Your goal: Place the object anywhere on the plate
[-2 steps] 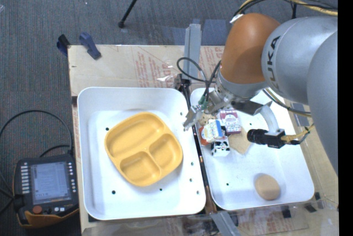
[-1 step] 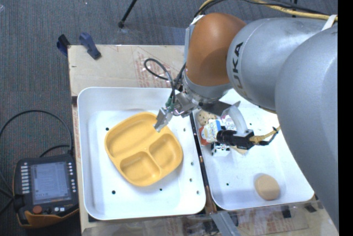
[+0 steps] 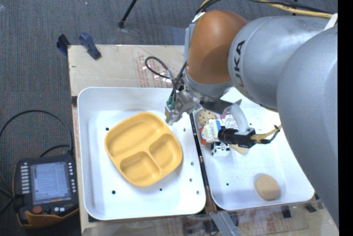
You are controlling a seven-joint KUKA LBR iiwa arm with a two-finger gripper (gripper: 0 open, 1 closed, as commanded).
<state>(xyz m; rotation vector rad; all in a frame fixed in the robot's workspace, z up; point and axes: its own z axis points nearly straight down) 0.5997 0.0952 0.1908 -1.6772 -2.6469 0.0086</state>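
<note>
Bench boards carry two shallow white bins side by side, and going from the left, a black handheld controller (image 3: pixel 45 185) with a grey screen sits on the floor beside the bench. The left bin (image 3: pixel 94 174) holds one yellow plate (image 3: pixel 143 148) with three compartments, lying flat near the bin's middle. Just off the plate's far right rim hangs the pincer (image 3: pixel 173 111), reaching down from the grey arm (image 3: pixel 287 64) with its orange band; it sits above the left bin close to the divide between the bins, and whether it is spread or clenched cannot be told, as it is small and half hidden under the wrist. Nothing can be seen in its grip. Right of the divide, the right bin (image 3: pixel 242 196) holds a tight cluster of small items (image 3: pixel 223 133) at its far left side, just right of the pincer: packets and a white-and-black piece, too jumbled to count surely. Well apart from them, one round tan object (image 3: pixel 267 186) lies at the near right of that bin, far from both the pincer and the plate.
</note>
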